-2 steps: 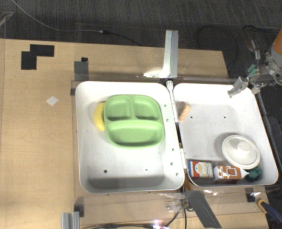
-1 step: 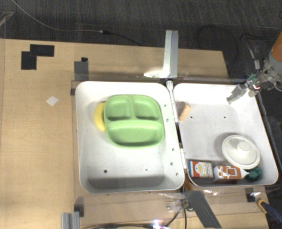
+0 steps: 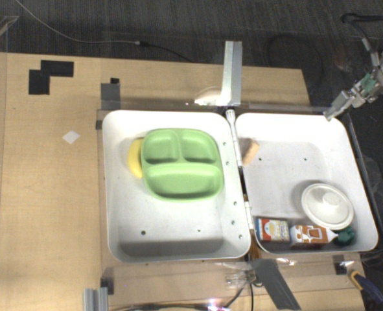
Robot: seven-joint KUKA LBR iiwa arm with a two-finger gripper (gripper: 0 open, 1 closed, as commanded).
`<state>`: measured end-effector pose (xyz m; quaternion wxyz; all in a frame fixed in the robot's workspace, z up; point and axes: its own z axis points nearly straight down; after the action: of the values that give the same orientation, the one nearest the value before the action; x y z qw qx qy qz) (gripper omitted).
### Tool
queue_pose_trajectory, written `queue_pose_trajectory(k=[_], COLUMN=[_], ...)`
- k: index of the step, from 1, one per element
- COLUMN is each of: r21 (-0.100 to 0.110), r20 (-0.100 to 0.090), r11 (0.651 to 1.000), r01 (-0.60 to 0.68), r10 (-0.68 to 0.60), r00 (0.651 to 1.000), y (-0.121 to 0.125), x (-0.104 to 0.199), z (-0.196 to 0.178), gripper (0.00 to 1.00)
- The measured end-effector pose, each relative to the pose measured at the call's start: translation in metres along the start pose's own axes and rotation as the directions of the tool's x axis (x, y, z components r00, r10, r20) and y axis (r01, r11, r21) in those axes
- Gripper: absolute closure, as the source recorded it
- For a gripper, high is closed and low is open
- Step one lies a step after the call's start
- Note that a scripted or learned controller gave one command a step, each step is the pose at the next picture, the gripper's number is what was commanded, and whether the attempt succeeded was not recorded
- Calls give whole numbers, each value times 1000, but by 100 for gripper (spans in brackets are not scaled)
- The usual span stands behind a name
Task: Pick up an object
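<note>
A green divided plate (image 3: 178, 162) lies in the left bin (image 3: 172, 238), partly covering a yellow object (image 3: 134, 159) at its left edge. In the right bin (image 3: 295, 141) a white bowl (image 3: 327, 205) sits at the right. A small carton (image 3: 291, 232) lies on its side along the front wall, with a dark green item (image 3: 345, 236) by its right end. A small tan piece (image 3: 249, 151) rests near the divider. My gripper (image 3: 350, 98) hangs beyond the right bin's far right corner, away from every object and with nothing seen in it.
A metal post (image 3: 232, 73) stands upright behind the divider between the bins. A cable (image 3: 81, 39) runs over the dark floor at the back. Wooden bench surface (image 3: 42, 193) stretches left of the bins.
</note>
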<state>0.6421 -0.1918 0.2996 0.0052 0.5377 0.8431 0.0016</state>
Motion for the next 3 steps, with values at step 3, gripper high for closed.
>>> queue_pose_trajectory(k=[3], r21=[-2], r20=[-1], r11=[905], r01=[424], r10=[-424], r00=[905], y=[-5], x=[87], z=[211], gripper=[0])
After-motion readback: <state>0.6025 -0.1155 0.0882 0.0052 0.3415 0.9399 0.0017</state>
